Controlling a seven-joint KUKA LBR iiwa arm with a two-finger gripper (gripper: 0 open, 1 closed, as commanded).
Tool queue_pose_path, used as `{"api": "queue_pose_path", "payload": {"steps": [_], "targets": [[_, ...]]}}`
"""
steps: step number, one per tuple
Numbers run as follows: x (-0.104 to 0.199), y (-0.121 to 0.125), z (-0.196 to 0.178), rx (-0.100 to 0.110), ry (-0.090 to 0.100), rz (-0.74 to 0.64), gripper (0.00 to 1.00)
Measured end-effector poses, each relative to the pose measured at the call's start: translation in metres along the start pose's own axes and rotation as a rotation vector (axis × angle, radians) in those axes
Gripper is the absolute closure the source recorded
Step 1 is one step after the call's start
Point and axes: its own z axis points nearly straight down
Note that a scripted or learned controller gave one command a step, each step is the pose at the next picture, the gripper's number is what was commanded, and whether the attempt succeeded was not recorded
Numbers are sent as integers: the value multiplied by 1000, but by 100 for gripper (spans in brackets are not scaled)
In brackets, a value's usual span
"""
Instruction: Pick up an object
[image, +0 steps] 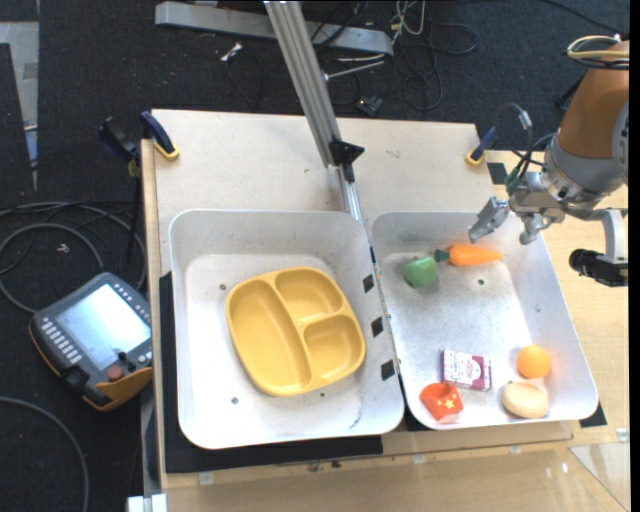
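The right bin (505, 310) holds several toy foods. An orange carrot (474, 256) lies near its far edge, with a green pepper (421, 272) just left of it. Near the front lie a pink-and-white carton (466, 369), a red pepper (442, 400), an orange fruit (533, 361) and a pale egg-shaped item (525, 399). My gripper (508, 224) hangs over the bin's far right corner, just above and right of the carrot. Its two fingers are spread apart with nothing between them.
The left bin (200, 250) carries a yellow divided plate (296, 328). A slanted metal pole (310, 85) rises from the gap between the bins. Clamps sit at the bench's far corners (160, 140). A teach pendant (95, 340) lies on the floor at left.
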Motion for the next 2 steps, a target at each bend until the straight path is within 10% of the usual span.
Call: {"api": "queue_pose_path", "payload": {"steps": [2], "targets": [[6,8,54,4,1,-1,0]]}}
